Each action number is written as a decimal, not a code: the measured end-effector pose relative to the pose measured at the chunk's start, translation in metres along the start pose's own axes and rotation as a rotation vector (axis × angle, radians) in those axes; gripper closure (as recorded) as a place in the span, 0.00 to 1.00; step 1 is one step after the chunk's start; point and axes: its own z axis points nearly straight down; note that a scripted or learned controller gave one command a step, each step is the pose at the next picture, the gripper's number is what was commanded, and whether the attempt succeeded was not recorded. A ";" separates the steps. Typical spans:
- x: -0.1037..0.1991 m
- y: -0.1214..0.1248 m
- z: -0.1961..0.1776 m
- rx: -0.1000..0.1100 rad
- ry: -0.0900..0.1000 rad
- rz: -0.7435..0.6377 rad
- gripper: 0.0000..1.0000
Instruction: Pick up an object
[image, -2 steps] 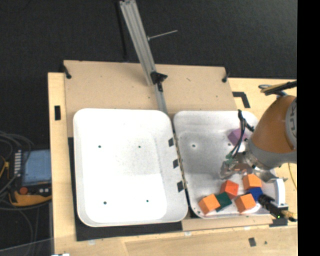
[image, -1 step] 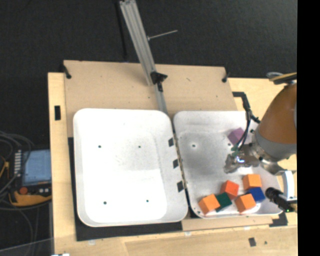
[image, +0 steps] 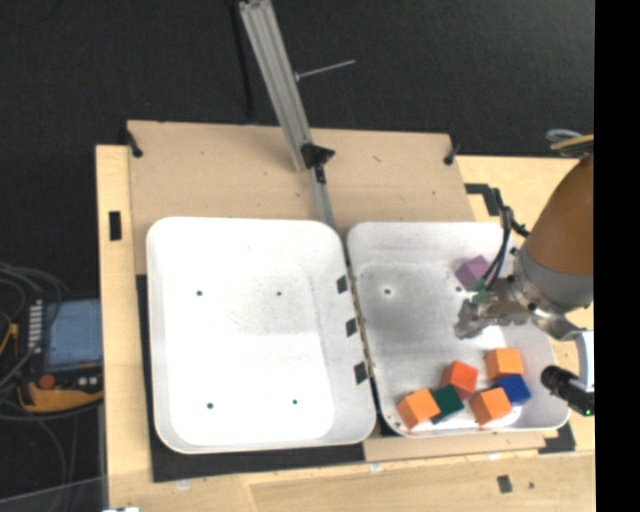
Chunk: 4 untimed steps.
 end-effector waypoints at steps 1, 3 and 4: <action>0.049 0.006 -0.016 0.000 0.002 -0.003 1.00; 0.148 0.013 -0.007 0.005 0.003 -0.002 1.00; 0.199 0.017 -0.025 0.003 0.003 -0.003 1.00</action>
